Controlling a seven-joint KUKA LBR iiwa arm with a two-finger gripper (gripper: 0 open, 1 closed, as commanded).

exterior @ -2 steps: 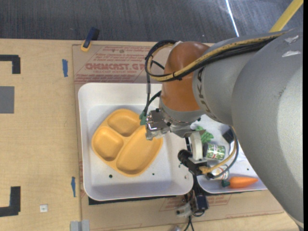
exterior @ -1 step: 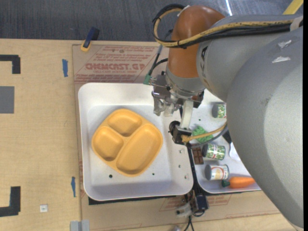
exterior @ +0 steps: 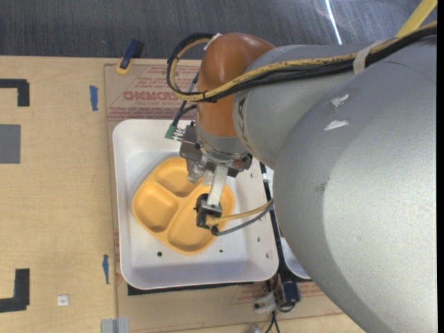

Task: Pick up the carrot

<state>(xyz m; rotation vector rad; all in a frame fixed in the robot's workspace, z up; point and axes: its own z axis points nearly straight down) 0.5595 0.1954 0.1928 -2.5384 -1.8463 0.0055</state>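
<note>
A yellow-orange plate with three compartments (exterior: 161,207) lies in the left white bin (exterior: 132,151). My gripper (exterior: 194,175) hangs low over the plate's upper right compartment, just under the orange band of the wrist (exterior: 225,82). The wrist body covers its tips. The big grey arm (exterior: 347,172) hides the bin's right part and whatever lies there.
The bin sits on a brown cardboard sheet (exterior: 139,89) on the wooden bench (exterior: 48,186). Only a sliver of the second bin (exterior: 295,266) peeks out under the arm. A blue and yellow clip (exterior: 129,54) lies at the cardboard's far corner.
</note>
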